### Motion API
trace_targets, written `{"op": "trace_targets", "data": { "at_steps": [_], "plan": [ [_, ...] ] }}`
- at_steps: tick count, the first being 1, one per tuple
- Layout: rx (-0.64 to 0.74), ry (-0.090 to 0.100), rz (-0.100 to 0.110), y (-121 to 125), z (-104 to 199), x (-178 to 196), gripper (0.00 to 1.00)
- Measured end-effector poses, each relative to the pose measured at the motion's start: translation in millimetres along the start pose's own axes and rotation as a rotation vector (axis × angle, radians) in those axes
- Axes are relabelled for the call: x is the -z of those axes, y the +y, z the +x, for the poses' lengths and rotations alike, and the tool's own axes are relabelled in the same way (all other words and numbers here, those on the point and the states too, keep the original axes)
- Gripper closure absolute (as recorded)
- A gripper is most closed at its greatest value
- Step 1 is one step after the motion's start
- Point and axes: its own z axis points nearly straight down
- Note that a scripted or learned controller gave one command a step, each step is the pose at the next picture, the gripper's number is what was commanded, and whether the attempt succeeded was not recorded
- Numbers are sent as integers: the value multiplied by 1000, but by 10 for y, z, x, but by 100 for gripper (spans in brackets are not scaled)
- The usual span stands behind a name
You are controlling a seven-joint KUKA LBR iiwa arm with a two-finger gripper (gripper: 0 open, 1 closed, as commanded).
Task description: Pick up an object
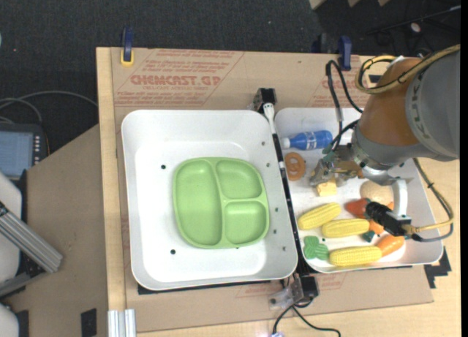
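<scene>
Two-finger gripper (pixel 333 169) low beside blue plastic bottle (pixel 308 140); finger state unclear; centre over single toy, avoid yellow corn cobs (pixel 319 216) below bottle

divided tray (pixel 219 202) in left bin (pixel 139 182); corn cobs (pixel 344 228) in right bin (pixel 307 118)

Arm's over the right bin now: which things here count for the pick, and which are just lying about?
For the pick: gripper above the right bin; blue bottle; three corn cobs; brown ring.

Lying about: green divided plate in the left bin; cardboard sheet.
</scene>
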Motion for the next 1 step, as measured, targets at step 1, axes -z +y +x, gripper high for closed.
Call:
{"op": "trace_targets", "data": {
  "at_steps": [1],
  "plan": [
    [11,0,-17,696,792,971,100]
  ]
}}
